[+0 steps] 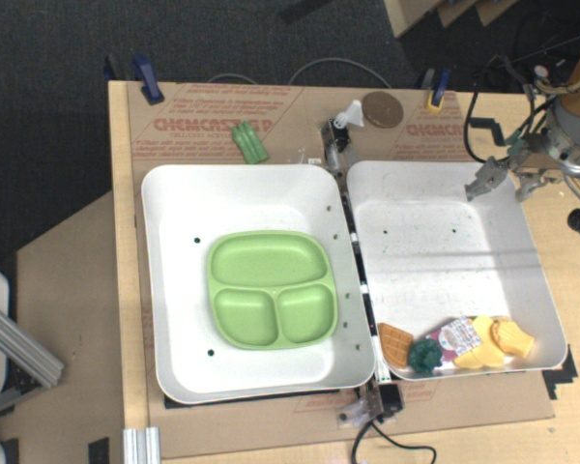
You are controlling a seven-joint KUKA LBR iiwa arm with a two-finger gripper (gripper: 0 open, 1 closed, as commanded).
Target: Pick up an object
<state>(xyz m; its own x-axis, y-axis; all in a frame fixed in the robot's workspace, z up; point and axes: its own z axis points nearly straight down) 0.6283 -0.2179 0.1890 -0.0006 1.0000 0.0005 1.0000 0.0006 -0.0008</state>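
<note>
White plastic, two shallow bins side by side on the counter (126, 259). My fingers (503, 177) hang at the far right corner of the right bin (445, 249), above its rim, well apart from anything I could pick up. One grey finger (483, 180) slants down to the left and another (532, 184) shows beside it, with a gap between the two and nothing in that gap, so I read them as spread and bare.

What I could take lies in a small heap along the near edge of the right bin, toward its near right corner. From left to right I see a tan waffle-patterned piece (395, 342), a dark green broccoli-like lump (425, 356), a small white packet with pink print (459, 335), a yellow piece (476, 356) and an orange-yellow piece (511, 337). They touch or overlap one another; I cannot tell exactly how they are stacked.

The left bin (174, 211) holds a light green divided plate (271, 288), lying flat near its middle, with one long compartment at the far side and two smaller ones at the near side.

Beyond the bins, on the brown board, a green clip (250, 143) lies behind the left bin, and a round brown disc (382, 110) sits behind the seam between the bins.
</note>
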